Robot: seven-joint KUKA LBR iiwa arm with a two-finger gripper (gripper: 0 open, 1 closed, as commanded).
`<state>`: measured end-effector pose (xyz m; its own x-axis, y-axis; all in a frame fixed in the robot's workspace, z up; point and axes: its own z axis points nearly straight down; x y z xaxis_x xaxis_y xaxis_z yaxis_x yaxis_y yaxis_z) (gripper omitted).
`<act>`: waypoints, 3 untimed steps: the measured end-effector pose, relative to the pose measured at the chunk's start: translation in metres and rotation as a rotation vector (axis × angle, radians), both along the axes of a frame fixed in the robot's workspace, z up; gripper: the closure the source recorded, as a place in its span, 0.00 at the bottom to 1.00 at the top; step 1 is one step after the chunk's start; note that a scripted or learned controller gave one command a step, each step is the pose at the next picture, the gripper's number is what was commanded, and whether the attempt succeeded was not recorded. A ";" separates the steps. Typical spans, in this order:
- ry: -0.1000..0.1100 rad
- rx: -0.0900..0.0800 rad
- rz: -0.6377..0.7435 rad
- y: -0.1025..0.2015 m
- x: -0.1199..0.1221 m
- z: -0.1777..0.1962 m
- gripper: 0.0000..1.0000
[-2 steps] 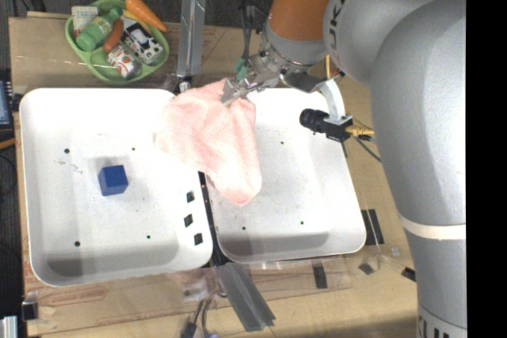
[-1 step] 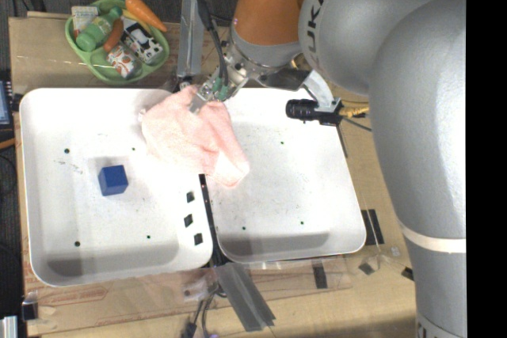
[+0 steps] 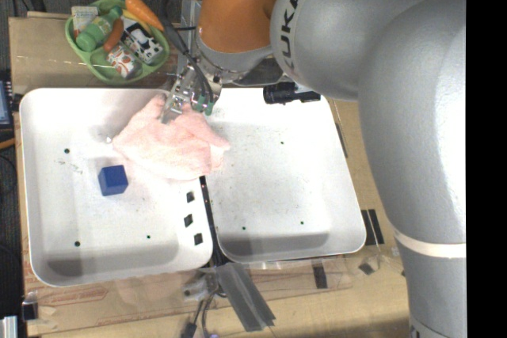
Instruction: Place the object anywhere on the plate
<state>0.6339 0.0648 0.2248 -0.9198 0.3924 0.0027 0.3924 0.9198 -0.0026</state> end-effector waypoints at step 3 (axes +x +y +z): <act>-0.005 0.001 0.413 0.100 0.000 0.003 0.00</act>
